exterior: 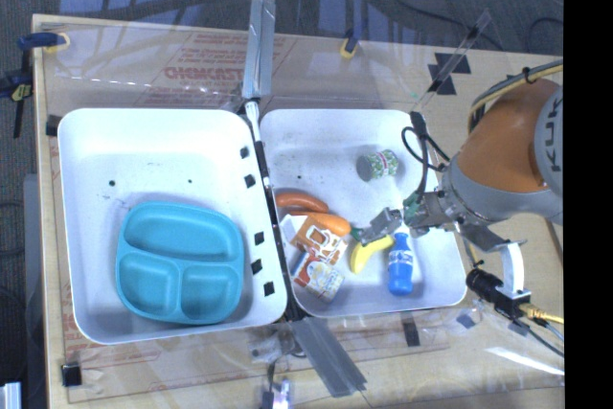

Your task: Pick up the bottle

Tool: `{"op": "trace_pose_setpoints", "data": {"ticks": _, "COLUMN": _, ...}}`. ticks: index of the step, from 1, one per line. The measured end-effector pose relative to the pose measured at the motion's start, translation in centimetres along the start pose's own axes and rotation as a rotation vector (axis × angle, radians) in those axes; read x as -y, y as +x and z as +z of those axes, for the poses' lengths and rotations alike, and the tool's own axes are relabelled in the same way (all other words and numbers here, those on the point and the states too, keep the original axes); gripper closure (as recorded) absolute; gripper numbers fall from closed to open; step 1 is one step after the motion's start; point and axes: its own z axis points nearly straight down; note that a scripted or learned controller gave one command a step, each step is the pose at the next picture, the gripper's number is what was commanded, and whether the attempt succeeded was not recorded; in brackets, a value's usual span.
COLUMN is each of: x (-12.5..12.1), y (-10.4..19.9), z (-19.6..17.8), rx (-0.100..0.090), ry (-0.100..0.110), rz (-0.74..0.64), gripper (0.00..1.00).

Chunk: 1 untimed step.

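The bottle point(400, 267) is blue with a white cap and label. It lies in the right bin point(316, 134) near the front right corner, cap pointing to the back. My gripper point(395, 221) hangs just behind and above the cap, over the gap between the bottle and a yellow banana point(368, 253). The bottle rests on the bin floor, and nothing shows it lifted. The grey arm with its orange band point(503, 153) reaches in from the right.
Left of the banana lie two orange sausage-like toys point(305, 202) and an orange and white carton point(318, 260). A small can point(379, 164) sits toward the back. The left bin point(144, 144) holds a blue divided tray point(180, 261).
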Motion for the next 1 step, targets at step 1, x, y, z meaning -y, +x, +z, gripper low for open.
{"op": "trace_pose_setpoints", "data": {"ticks": 1, "x": -0.29, "y": -0.03, "z": -12.17, "rx": 0.001, "ry": -0.002, "rz": -0.035, "gripper": 0.0}}
